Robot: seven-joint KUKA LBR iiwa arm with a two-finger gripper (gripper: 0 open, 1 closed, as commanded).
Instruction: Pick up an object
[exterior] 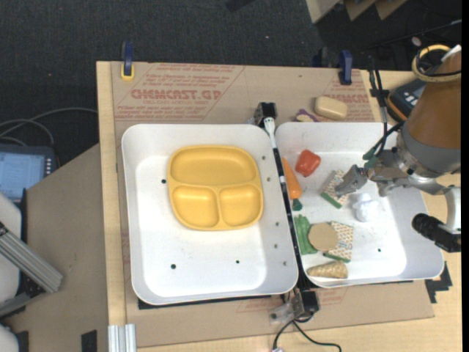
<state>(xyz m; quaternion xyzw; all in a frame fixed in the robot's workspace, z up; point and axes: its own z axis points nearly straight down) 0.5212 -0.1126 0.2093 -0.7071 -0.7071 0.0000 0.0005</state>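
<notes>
Gripper (pixel 357 184) over the right bin (pixel 388 266), its jaws hard to read: whether parted or closed cannot be told. Beneath lie a patterned card (pixel 338 187), a white lump (pixel 363 210), a red block (pixel 308 162) and a carrot (pixel 292 183). Left bin (pixel 146 218) holds a yellow divided tray (pixel 215 186).

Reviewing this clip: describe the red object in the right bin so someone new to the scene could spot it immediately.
Start at the right bin, the one the arm reaches into, and look to its upper left part, near the divider between the two bins. There a small red block lies just right of an orange carrot-shaped piece. It is the only red thing there; its neighbours are orange, green, tan or patterned.
</notes>
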